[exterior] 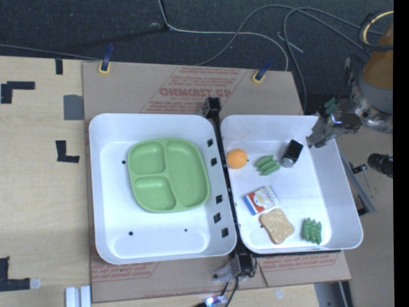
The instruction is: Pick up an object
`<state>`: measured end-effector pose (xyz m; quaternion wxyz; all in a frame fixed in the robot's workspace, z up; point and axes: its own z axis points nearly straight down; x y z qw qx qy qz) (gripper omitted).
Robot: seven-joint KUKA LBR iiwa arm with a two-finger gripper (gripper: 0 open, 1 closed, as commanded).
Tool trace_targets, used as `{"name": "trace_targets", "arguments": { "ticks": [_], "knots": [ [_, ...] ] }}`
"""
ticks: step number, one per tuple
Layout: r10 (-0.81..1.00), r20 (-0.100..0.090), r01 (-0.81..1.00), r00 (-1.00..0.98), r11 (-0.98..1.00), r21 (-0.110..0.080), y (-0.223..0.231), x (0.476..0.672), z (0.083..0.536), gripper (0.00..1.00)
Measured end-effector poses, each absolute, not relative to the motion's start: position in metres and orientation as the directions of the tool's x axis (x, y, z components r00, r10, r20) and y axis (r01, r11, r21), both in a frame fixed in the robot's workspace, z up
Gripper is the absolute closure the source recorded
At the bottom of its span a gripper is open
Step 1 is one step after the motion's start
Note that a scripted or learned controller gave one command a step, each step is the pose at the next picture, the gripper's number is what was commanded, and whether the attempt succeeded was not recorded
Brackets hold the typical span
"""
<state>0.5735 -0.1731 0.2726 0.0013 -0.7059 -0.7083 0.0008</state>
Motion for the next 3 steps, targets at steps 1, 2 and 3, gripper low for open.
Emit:
{"name": "trace_targets", "arguments": {
  "ticks": [1,2,3],
  "knots": [
    [1.0,0.001,1.0,-0.005,0.005,-0.001,-0.127,0.572,0.27,1.0],
    [1.0,0.001,1.0,-0.005,0.005,-0.003,-0.073,0.563,0.251,1.0],
    [1.0,0.001,1.0,-0.005,0.005,-0.002,-0.019,0.55,0.255,1.0]
  ]
}}
